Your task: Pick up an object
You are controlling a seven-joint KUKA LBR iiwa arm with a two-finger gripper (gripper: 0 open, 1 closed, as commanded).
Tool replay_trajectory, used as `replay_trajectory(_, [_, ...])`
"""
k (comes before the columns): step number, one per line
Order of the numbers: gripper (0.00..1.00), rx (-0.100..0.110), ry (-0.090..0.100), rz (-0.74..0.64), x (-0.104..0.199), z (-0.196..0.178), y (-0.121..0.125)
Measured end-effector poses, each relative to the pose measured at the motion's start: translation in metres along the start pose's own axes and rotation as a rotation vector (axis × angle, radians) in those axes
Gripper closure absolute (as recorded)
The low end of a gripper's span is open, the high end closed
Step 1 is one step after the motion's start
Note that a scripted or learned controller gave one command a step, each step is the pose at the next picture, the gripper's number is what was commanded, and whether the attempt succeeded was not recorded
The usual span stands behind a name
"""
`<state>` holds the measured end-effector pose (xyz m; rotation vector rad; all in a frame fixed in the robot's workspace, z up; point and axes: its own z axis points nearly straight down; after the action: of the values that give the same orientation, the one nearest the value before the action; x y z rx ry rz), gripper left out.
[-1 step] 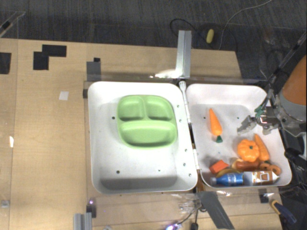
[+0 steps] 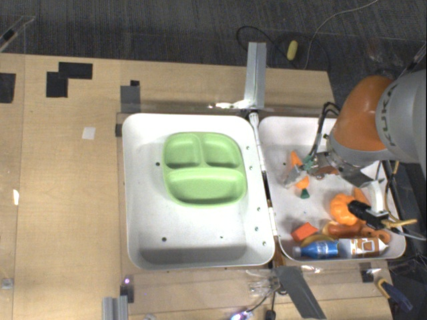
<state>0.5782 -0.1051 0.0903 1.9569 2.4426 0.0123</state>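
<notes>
Surface (image 2: 60, 199): pale wood-look board, matt, smooth. Left bin (image 2: 143, 245) and right bin (image 2: 280, 145): white moulded plastic, smooth, slight sheen. Divided tray (image 2: 202, 167): light green plastic, satin finish. Upright post (image 2: 255, 72) behind the bins: bare grey metal, dull. Arm (image 2: 400, 112): grey casing, smooth semi-gloss, with a glossy orange band (image 2: 357, 109). Bottle (image 2: 320, 249): blue, glossy plastic. Floor (image 2: 167, 12): dark ribbed carpet, rough

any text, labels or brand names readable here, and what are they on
No text can be read.
The blue bottle in the right bin has a label too blurred to read.
The brown-and-white packet beside it has markings too small to read.
The green tray is unmarked.
</notes>
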Motion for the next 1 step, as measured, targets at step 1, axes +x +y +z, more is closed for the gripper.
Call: replay_trajectory(1, [1.0,-0.007,0.002,0.0,0.0015,-0.0122,0.003])
